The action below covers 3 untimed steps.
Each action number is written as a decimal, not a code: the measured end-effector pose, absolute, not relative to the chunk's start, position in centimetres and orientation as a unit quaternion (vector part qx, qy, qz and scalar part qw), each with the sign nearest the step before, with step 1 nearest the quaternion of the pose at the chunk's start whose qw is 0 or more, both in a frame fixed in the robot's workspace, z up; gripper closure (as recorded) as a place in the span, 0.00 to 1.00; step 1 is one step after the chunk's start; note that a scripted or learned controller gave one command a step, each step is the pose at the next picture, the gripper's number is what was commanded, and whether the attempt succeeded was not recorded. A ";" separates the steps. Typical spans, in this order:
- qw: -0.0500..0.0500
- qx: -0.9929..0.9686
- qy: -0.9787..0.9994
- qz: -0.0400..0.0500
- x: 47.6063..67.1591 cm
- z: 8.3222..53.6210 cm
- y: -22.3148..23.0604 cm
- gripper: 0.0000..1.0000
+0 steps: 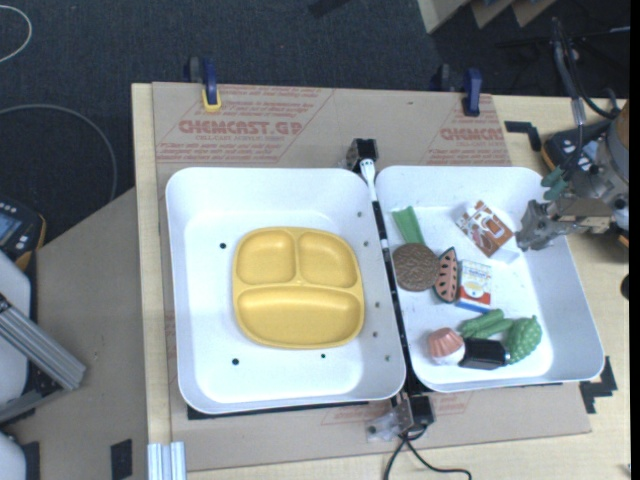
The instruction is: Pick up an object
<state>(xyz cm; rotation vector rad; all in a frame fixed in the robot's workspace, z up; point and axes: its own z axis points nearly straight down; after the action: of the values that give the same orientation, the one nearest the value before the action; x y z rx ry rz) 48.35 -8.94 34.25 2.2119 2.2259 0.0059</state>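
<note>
The right bin [560,298] holds several small items: a green block [407,225], a round brown cookie [413,266], a watermelon slice [447,275], a brown and white snack packet [485,228], a small carton [475,283], a green cucumber [482,323], a knobbly green vegetable [523,336], a black piece [483,353] and a pink and red piece [446,343]. My gripper [532,230] hangs over the bin's right rim, just right of the snack packet. I see nothing held in it.
The left bin [200,268] carries a yellow divided plate [298,286] in its middle. Blue clamps [209,78] pin the cardboard sheet at the back. Cables and hardware crowd the right side behind the arm.
</note>
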 end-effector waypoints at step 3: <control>0.001 0.706 0.708 0.002 48.6 39.0 2.4 1.00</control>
<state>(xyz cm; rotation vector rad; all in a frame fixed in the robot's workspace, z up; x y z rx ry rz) 48.58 2.37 38.97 2.2163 2.2226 0.0047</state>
